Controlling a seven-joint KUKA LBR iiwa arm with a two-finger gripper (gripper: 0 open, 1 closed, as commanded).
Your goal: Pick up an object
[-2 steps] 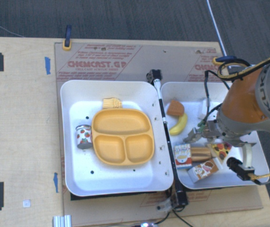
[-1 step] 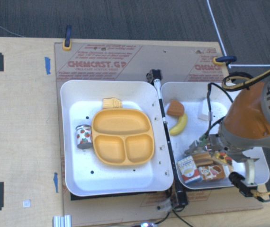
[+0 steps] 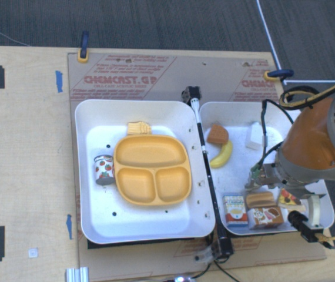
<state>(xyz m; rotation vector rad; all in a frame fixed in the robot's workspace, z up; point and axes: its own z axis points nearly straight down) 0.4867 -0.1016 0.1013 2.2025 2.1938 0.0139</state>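
The right bin [image 3: 238,107] holds a yellow banana [image 3: 221,155], a brown bun [image 3: 217,135], a white block [image 3: 254,136], a small green-and-red carton [image 3: 234,209], a toy sandwich [image 3: 260,199], a brown snack box [image 3: 266,217] and a small colourful item [image 3: 289,199]. My gripper [image 3: 260,178] hangs low over this bin, just above the sandwich and right of the banana. The orange-banded wrist [image 3: 311,143] hides much of the bin's right half. I see nothing held in the gripper.
The left bin [image 3: 85,157] carries a yellow divided plate [image 3: 153,169], a small printed can [image 3: 103,169] at its left and a yellow waffle-like piece [image 3: 138,127] behind it. A black clamp bar [image 3: 198,128] runs between the bins. Cables trail near the bench's front edge.
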